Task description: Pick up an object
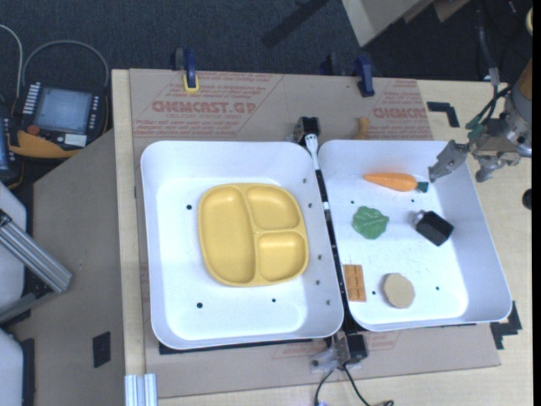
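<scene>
Where gripper [464,166] hovers, carrot [390,181] lies just beside, left.

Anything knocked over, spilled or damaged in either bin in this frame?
Nothing stands out. The yellow tray lies flat in the left bin; the carrot, green piece, black block and tan disc lie apart in the right bin.

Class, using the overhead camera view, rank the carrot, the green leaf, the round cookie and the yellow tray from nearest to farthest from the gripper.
From the gripper:
1. Carrot, just left of it.
2. Green leaf, right bin's left part.
3. Round cookie, right bin's front.
4. Yellow tray, left bin.
</scene>
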`<action>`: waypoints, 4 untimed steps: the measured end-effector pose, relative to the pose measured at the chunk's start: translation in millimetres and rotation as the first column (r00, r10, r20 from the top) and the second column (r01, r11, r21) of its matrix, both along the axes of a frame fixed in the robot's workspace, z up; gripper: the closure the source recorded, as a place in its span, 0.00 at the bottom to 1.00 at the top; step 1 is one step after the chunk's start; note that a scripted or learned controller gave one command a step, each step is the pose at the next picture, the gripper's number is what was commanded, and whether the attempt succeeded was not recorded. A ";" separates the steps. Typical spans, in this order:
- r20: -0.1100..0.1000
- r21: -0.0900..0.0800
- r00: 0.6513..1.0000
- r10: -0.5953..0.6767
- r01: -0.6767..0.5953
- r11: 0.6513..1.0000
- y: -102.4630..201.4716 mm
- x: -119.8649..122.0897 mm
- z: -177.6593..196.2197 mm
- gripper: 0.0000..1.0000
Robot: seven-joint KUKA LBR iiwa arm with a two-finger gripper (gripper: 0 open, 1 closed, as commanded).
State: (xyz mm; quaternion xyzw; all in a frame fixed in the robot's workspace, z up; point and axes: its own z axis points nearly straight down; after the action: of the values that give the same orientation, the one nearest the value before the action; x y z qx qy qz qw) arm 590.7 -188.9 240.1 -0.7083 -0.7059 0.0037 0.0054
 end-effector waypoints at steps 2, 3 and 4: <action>0.010 -0.002 1.000 0.005 -0.005 1.000 5.6 9.3 -37.6 0.00; 0.009 -0.001 1.000 0.003 -0.003 1.000 3.1 1.8 -83.0 0.00; 0.007 -0.001 1.000 0.005 -0.005 1.000 4.2 8.6 -143.4 0.00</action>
State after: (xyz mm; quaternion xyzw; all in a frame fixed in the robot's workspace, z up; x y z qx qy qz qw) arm 599.3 -184.7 96.6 -0.7066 -0.7076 0.0014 0.0026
